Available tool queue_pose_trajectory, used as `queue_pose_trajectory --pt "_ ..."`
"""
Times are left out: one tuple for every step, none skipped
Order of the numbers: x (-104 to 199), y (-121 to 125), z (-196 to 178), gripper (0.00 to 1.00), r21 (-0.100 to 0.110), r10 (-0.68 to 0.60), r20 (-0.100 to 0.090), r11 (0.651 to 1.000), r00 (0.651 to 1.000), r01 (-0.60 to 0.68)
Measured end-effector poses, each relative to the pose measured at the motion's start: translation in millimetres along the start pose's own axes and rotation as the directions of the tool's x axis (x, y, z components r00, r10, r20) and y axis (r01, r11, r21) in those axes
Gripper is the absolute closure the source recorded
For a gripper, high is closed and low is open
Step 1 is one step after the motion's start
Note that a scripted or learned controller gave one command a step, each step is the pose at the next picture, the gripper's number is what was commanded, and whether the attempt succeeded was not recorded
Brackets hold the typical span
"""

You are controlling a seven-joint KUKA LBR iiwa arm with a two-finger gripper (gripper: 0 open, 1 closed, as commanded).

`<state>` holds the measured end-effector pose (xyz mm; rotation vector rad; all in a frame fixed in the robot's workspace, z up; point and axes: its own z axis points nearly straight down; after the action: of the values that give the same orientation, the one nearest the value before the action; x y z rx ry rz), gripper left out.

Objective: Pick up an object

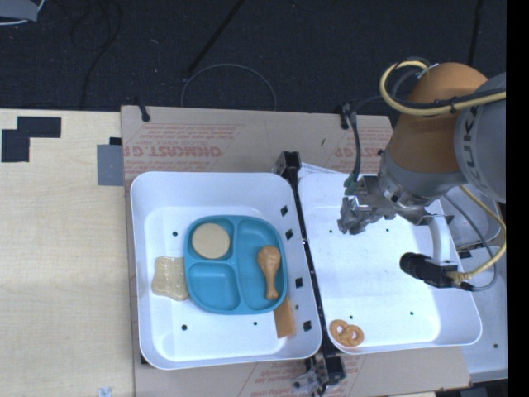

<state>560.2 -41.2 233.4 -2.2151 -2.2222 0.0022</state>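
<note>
Well, starting at nine o'clock I see the left bin (147, 304) holding a blue divided tray (235, 296). A pale slice of toast (170, 278) lies against the tray's nine o'clock edge, touching it. On the tray, a round tan patty (210, 240) sits in the compartment at eleven o'clock and a drumstick (269, 270) lies lengthwise in the compartment at three o'clock. A brown strip (283, 320) pokes out from under the tray's five o'clock corner; I cannot make out what it is.

Across the divider, the right bin (388, 304) has a pretzel (346, 333) tucked into its seven o'clock corner, partly on the rim. The gripper (355, 218) hangs over the bin's eleven o'clock area, well apart from the pretzel. It reads as a dark cluster and I cannot tell how its fingers stand. The grey and orange arm (434, 122) covers the bin's one o'clock corner.
</note>
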Motion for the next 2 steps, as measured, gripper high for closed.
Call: queue_pose_trajectory --pt "52.1 5.4 -7.7 1.00 -0.001 -0.001 0.000 1.000 1.000 0.001" --pt "105.7 9.9 7.9 1.00 0.001 0.000 0.001 1.000 1.000 0.000"
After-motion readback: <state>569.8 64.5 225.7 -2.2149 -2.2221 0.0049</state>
